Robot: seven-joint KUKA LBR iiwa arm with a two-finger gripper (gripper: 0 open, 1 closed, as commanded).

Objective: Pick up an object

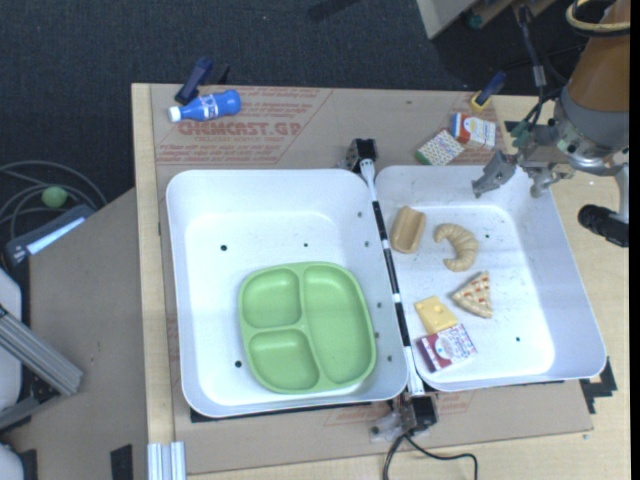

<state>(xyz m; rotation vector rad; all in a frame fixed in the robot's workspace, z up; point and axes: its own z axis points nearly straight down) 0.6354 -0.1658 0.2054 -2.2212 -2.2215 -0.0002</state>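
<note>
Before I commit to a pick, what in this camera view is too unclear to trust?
- pincer: small and dark over the right bin's top edge; open or shut is unreadable.
- Arm: cut off by the top-right corner.
- Small packages above the bin: print too small to read.
- Red-and-white packet: label too small to read.

Glossy white plastic bins (200, 218), matt green plastic tray (305, 326), seemingly cardboard bench (300, 128)
</note>
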